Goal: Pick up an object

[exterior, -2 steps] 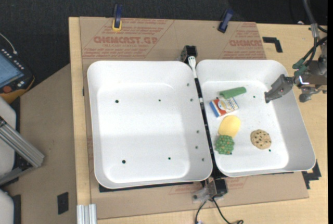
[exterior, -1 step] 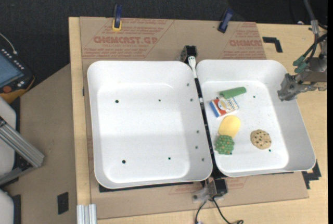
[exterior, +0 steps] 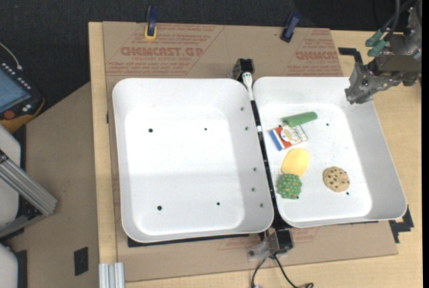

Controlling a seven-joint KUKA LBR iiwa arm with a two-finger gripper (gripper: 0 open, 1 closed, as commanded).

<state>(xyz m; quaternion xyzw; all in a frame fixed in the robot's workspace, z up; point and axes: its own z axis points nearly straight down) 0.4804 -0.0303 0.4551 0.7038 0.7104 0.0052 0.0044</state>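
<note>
While above the right bin's (exterior: 375,126) rim, pincer (exterior: 356,94).

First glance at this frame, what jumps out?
The cluster of small items in the right bin: a green stick, a red-white-blue carton, a yellow lemon-like piece, a green broccoli-like lump and a cookie. The gripper hangs over that bin's far right corner, apart from them.

Two blue clamps (exterior: 151,17) (exterior: 291,25) grip the far edge of the printed brown board (exterior: 201,49) under the bins.
</note>
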